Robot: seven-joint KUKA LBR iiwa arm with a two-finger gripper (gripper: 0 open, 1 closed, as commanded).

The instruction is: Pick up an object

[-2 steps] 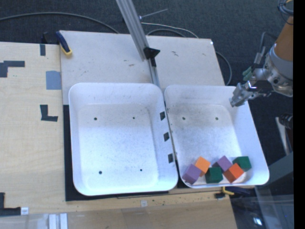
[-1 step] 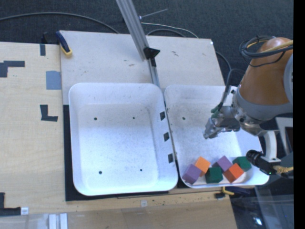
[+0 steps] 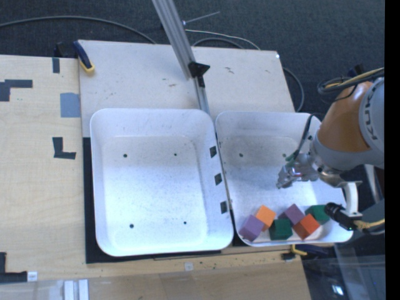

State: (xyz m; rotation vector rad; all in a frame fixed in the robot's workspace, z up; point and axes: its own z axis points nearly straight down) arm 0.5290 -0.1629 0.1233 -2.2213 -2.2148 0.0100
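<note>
Right bin (image 3: 250, 130): gripper (image 3: 289, 179) hovers above the blocks (image 3: 282, 222) clustered along its near rim; left bin (image 3: 150, 124) adjoins it, arm (image 3: 350, 133) entering opposite.

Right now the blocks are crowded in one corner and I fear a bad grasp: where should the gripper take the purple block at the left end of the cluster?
Probably from above, across the purple block's near and far faces. Its left side is open bin floor; the orange block and green block crowd its right.
</note>
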